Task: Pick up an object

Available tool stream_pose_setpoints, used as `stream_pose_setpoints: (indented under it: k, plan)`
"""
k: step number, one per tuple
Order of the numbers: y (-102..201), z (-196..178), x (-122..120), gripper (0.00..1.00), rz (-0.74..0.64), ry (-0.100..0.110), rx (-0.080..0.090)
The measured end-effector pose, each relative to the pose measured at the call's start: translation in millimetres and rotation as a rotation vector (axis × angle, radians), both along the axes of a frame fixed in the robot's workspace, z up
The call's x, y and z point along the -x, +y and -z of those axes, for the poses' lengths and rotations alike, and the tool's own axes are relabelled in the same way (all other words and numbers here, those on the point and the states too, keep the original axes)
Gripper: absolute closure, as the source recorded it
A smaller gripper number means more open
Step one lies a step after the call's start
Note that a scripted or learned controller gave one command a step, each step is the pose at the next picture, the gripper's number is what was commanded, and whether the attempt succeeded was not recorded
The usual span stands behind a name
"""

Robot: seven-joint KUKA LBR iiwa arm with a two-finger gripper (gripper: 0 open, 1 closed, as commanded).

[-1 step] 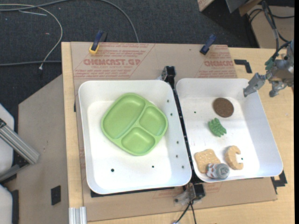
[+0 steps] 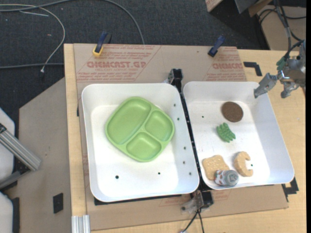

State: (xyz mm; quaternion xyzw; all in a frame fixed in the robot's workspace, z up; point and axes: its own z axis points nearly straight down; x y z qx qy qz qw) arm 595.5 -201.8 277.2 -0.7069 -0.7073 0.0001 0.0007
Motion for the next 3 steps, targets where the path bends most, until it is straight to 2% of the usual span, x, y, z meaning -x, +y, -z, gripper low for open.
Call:
stream_pose_setpoints:
  k: [1, 3]
  plan:
    - [9, 46, 2, 0.0, 0.0, 0.001, -0.001]
    - [1, 143, -6, 0.0, 0.0, 0.005, -0.002]
